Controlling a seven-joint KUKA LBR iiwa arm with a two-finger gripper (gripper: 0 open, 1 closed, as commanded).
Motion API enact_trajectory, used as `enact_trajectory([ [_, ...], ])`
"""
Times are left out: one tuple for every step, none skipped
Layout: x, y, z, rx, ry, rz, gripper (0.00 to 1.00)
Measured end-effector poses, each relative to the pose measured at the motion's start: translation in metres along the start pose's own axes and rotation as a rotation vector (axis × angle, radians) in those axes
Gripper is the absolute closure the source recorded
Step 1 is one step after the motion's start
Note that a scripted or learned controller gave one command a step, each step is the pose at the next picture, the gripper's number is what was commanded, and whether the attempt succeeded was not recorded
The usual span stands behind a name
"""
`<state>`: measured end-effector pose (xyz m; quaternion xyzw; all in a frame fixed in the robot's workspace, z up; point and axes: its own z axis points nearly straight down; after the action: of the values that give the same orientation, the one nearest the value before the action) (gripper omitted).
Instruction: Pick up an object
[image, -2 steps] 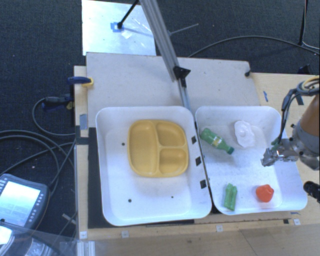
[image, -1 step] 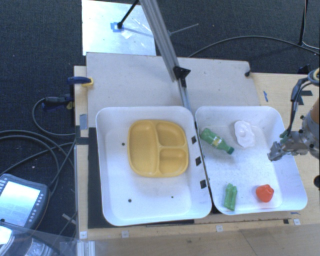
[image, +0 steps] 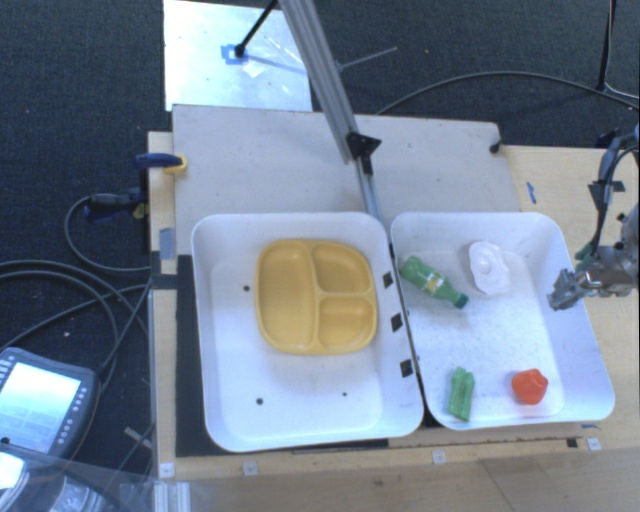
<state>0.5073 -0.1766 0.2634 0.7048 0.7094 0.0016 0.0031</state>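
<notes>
While my gripper hangs over the right rim of the right bin, about halfway along that edge, nothing shows between its tips, and I judge that I carry nothing; how wide my jaws stand I cannot tell from this slant.

Four things lie in this bin, any of which would do. A red piece sits near the front right corner, closest to me along the rim. A green piece lies by the front edge, nearer the bin's left wall. A green bottle lies on its side toward the back left, slanting across the floor, and a white lump rests near the back edge, just beside the bottle's far end but apart from it. The left bin carries only a yellow divided plate.

To do this step well, I think I should choose the red piece: it stands well apart from its neighbours, so my tips would not nudge anything else. I would first move inward off the rim, centre above it, then descend straight. Its nearness to the corner wall is the risk; one tip might catch the sloped side. For the bottle, I would turn my wrist to close across its narrow width.
</notes>
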Motion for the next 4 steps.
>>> enact_trajectory([
  [0.058, -0.001, -0.001, 0.004, 0.004, -0.005, 1.00],
  [0.108, -0.005, 0.007, 0.005, 0.004, -0.004, 1.00],
  [0.160, 0.013, 0.014, 0.005, 0.004, -0.005, 1.00],
  [0.222, 0.012, 0.024, 0.007, 0.005, -0.006, 1.00],
])
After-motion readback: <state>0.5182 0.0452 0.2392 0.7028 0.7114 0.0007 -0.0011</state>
